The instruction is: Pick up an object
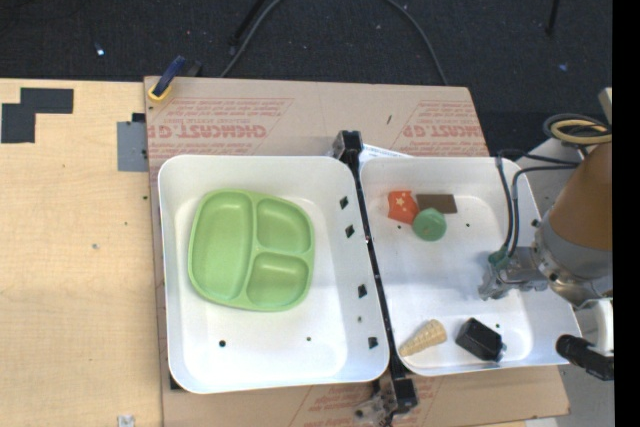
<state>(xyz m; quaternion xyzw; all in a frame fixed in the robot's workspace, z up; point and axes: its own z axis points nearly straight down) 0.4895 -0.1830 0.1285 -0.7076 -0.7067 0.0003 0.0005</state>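
The right bin (460,355) holds a small red block (402,206), a brown block (436,204) and a green ball (430,225) near its back. A beige cone (424,337) and a black object (480,339) lie near its front. My gripper (499,276) hangs over the right side of this bin, to the right of the green ball and just behind the black object. It touches none of them. The grey arm with its orange band (590,200) covers the bin's right wall.
The left bin (200,355) holds a green divided plate (251,250). A black divider with clips (362,255) runs between the two bins. Cardboard (300,115) lies under both bins. Cables (515,205) hang beside the arm.
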